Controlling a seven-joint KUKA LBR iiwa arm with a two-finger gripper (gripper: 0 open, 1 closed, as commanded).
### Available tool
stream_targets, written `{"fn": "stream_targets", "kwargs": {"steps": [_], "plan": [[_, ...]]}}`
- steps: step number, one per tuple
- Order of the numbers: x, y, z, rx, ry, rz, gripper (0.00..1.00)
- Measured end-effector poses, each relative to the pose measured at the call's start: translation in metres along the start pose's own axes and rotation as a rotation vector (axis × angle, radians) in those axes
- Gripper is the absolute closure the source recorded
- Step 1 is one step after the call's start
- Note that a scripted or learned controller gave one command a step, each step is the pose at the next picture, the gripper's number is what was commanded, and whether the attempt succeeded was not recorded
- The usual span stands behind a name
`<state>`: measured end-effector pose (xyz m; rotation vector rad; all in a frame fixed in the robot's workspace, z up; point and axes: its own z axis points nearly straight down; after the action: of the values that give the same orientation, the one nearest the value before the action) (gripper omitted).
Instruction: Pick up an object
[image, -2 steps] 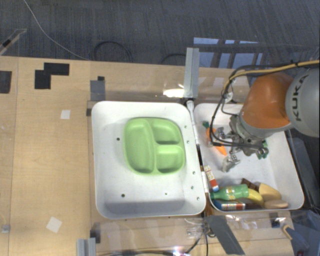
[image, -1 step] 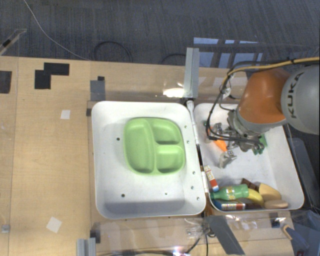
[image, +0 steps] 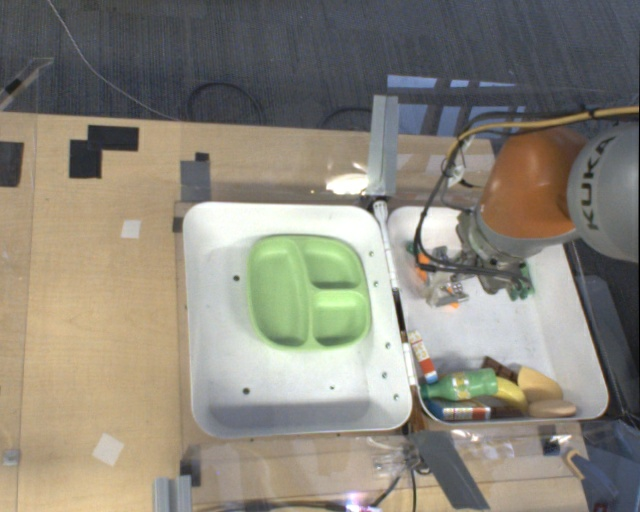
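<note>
Left to right: the green three-compartment plastic tray (image: 307, 292) sits alone in the left white bin (image: 215, 400), the heap of small objects (image: 492, 388) lies unlifted along the right white bin's (image: 580, 330) near edge, and the pincer (image: 447, 290) hovers low, its opening impossible to tell, nothing picked yet.

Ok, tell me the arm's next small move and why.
Probably shift toward the near edge of the right bin, then descend. The gripper sits over mostly bare floor at the far end, while the green bottle, banana and other items cluster along the near wall.
</note>
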<state>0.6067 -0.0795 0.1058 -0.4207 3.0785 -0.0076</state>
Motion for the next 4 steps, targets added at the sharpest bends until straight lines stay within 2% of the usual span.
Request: {"fn": "stream_targets", "kwargs": {"steps": [1, 2, 3, 4], "plan": [[0.002, -0.100, -0.128, -0.003, 0.017, -0.378, 1.00], [0.002, -0.096, -0.124, -0.010, 0.020, -0.382, 0.00], [0.035, -0.077, 0.006, -0.007, 0.018, -0.349, 0.00], [0.025, 0.003, 0.015, -0.011, 0.014, -0.416, 0.00]]}}
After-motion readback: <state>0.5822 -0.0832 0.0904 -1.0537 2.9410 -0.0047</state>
